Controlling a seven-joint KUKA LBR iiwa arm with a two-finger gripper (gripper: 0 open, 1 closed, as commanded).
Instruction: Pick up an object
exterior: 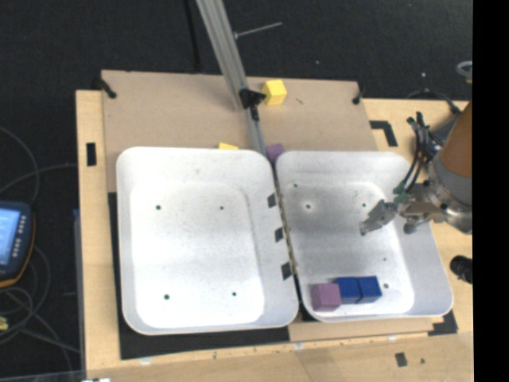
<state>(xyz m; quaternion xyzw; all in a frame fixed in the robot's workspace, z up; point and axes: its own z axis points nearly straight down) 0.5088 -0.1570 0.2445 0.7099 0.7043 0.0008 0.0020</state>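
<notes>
Down at the near edge of the right bin (413, 173), a blue block (358, 288) and a purple block (325, 295) lie touching side by side, the purple one to the left, close to the divider between the bins. The jaws (374, 224) hover over the middle of that same bin, well apart from both blocks, at the end of the grey arm (445, 197) that comes in from the right. Whether the jaws are wide or narrow, I cannot tell; nothing shows between them.

The left bin (127, 213) sits just beside the right one on the worktop (318, 118). Behind the bins, a slanted metal rail (225, 46) crosses the worktop, with a yellow block (275, 92) near its clamp. A small yellow piece (228, 146) and a small purple piece (274, 152) peek out at the far rims of the bins. A handheld screen (12, 241) and cables (40, 293) lie off the worktop to the left. Nothing stands between the jaws and the two blocks.
</notes>
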